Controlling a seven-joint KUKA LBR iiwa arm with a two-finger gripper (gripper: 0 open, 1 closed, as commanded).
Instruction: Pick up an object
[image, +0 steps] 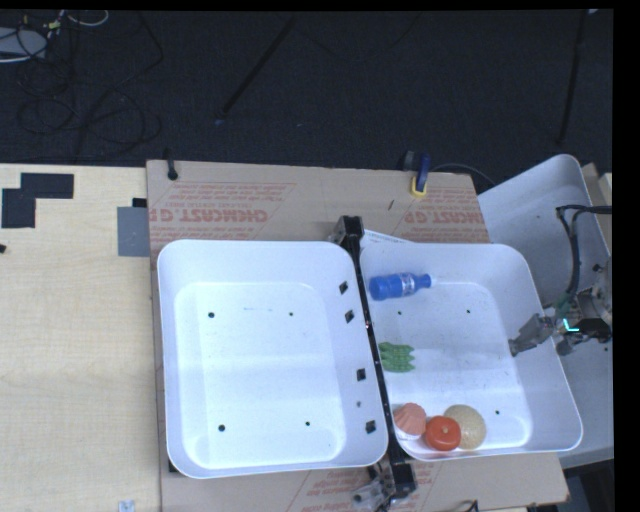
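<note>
Several small objects lie in the right bin (500, 262). A blue bottle (398, 286) rests on its side near the far left corner. A green object (396, 357) sits by the left wall. At the near edge, a pink round piece (409, 417), a red round piece (442, 433) and a tan round piece (467, 424) huddle together. My gripper (524, 343) pokes in low over the bin's right wall, well apart from every object, with nothing seen in it.
The left bin (180, 270) adjoins the right one along a black divider with clips (362, 330). Both stand on a cardboard sheet (250, 200). A white cover (545, 205) and cables rise at the right behind the gripper.
</note>
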